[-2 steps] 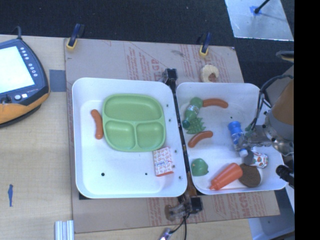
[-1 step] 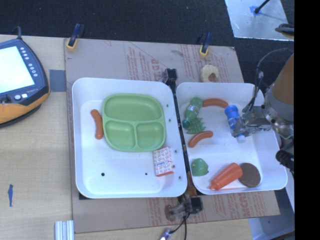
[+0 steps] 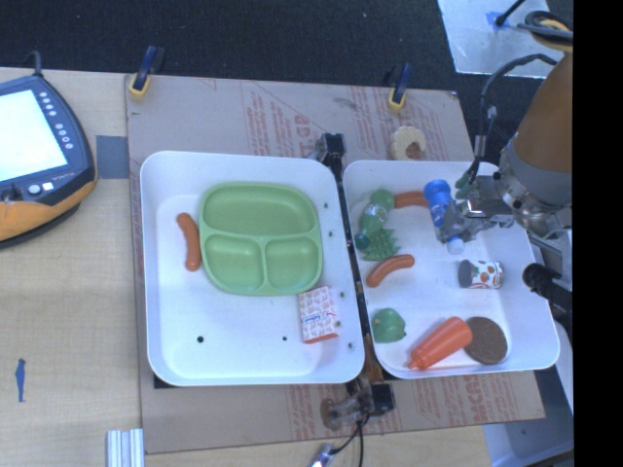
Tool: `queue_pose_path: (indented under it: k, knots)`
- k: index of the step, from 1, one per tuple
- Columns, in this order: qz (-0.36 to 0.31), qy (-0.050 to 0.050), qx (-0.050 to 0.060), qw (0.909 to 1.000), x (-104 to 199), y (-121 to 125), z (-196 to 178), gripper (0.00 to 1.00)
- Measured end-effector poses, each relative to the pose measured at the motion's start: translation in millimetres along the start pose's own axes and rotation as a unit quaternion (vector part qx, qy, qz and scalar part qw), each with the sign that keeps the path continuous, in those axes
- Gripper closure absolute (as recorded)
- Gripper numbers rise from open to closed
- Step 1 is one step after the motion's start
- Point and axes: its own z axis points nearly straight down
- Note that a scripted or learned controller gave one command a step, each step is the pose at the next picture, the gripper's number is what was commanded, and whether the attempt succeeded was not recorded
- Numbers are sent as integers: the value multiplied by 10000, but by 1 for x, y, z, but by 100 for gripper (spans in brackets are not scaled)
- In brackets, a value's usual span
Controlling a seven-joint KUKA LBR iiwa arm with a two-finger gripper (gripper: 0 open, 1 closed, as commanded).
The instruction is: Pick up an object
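My gripper (image 3: 456, 228) hangs low over the upper part of the right bin (image 3: 516, 363), reaching in from the right. It sits right against a blue bottle (image 3: 437, 198) that lies next to an orange sausage (image 3: 410, 199); whether it grips the bottle is not visible. A small printed can (image 3: 482, 274) lies just below the gripper. Further down are a carrot (image 3: 440, 343), a brown round cookie (image 3: 487, 340) and a green pepper (image 3: 387, 325). Another sausage (image 3: 389, 269) and a green leafy vegetable (image 3: 374, 224) lie at the bin's left.
The left bin (image 3: 165, 348) holds a green divided plate (image 3: 261, 238), an orange sausage (image 3: 190, 241) and a small carton (image 3: 318, 314). A doughnut-like piece (image 3: 409, 144) lies on the board behind the bins. A control pendant (image 3: 39, 154) sits at far left.
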Motion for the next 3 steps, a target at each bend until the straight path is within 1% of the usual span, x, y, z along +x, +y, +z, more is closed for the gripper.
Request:
queue_pose_path:
  k: [1,2,3]
  knots:
    - [-1,-3,2,10000,19,39,-6,100]
    - [-8,-8,3,10000,74,52,3,100]
    - [-10,-10,11,10000,136,30,31,100]
